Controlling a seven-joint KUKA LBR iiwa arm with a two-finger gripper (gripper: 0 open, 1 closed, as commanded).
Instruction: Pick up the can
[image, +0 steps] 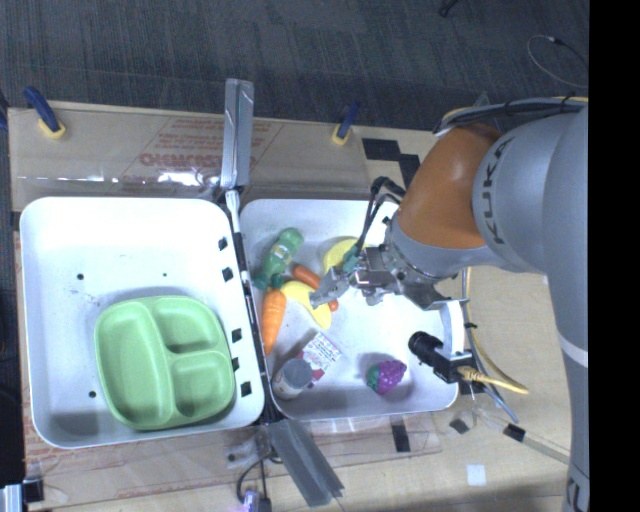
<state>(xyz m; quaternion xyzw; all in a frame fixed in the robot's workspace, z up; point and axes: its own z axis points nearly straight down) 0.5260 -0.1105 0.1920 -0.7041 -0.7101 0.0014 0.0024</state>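
Hovering mid-bin over yellow plastic fruit (303, 298), two-finger gripper (335, 288), finger state untellable; approach step, needing shift toward front-edge, red-and-white-labelled metal can (303, 368).

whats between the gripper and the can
In the camera view, the yellow banana lies just below and left of the gripper; past it, white bin floor runs down to the can, which lies on its side near the bin's front wall.

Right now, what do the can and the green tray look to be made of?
Can: probably metal, going by its dull grey round end, with a printed red and white label. Green tray: likely molded plastic, uniform pale green with a matte surface and rounded compartments.
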